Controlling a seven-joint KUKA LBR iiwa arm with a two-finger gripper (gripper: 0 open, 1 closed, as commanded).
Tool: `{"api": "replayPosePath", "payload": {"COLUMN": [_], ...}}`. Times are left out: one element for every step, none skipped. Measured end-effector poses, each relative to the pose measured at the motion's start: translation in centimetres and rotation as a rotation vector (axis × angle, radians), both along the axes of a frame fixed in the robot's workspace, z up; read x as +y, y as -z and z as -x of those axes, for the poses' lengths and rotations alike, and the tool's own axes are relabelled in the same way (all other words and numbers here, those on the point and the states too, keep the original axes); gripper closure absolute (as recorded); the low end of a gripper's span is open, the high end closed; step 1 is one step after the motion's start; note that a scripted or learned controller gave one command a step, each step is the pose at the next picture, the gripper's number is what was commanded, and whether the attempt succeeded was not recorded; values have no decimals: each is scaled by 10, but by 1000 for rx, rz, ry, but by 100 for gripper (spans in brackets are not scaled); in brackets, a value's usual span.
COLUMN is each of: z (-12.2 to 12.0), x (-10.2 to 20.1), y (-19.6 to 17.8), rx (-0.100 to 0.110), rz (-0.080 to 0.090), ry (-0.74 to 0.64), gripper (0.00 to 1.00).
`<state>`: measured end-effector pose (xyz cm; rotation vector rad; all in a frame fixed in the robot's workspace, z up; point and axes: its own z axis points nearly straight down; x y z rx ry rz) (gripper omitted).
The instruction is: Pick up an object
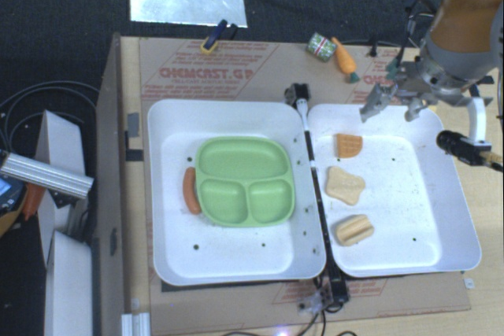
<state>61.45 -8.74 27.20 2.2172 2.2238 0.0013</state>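
Over the far edge of the right bin (457, 201) hangs the gripper (391, 105), up in the air above the bin's back rim. Its two fingers (372, 108) are spread apart, and nothing sits between them. The grey arm (465, 12) with its orange band comes in from the right.

Down in the right bin lie three play foods, all close to the bin's left side. An orange piece (348, 145) sits nearest the back. A pale, bread-like piece (345, 185) lies just in front of it. A tan bun (353, 229) lies nearest the front. The gripper touches none of them (the orange piece is the closest to it).

The left bin (169, 193) holds a green tray (244, 181) with three parts. A little sausage (190, 190) lies just beside the tray's left edge.

Behind the bins, on the brown board (260, 63), rest a small can (321, 46) and a toy carrot (344, 57), side by side.
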Motion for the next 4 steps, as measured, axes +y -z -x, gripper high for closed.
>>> {"api": "replayPosePath", "payload": {"z": [-37, -42, -55, -56], "x": [-18, -22, -18, -17], "y": [78, 186, 187, 175], "rx": [3, 2, -2, -5], "rz": [0, 0, 0, -1], "ry": [2, 2, -2, -4], "gripper": [0, 0, 0, 100]}}
